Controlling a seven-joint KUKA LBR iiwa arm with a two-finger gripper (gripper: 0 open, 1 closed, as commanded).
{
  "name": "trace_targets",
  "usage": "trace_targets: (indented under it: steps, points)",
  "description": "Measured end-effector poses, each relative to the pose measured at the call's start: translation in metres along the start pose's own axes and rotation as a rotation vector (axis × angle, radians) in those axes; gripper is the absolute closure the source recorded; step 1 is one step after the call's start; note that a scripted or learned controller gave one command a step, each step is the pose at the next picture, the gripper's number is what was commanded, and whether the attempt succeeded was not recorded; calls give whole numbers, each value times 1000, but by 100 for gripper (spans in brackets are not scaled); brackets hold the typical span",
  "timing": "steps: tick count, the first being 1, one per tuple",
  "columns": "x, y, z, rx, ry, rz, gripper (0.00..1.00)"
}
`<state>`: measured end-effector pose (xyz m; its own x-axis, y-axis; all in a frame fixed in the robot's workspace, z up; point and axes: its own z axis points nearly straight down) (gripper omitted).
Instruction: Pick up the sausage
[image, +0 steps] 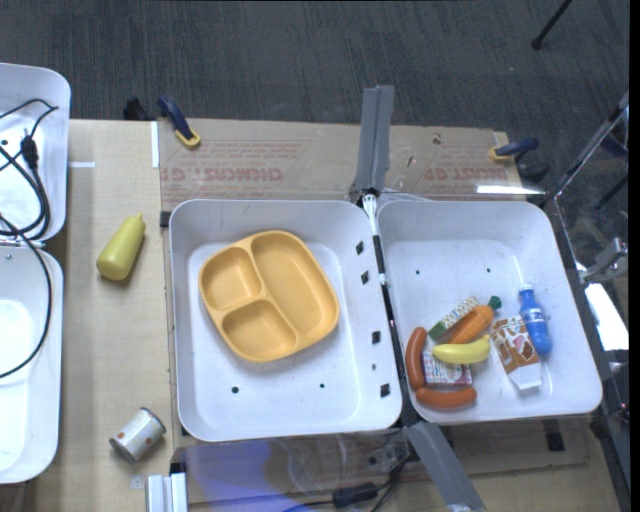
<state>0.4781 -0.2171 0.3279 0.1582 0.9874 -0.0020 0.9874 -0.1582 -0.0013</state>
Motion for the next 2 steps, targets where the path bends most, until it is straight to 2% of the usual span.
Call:
trace_targets:
  steps: [2]
  points:
    - [11,-1,-9,0,0,-40,0]
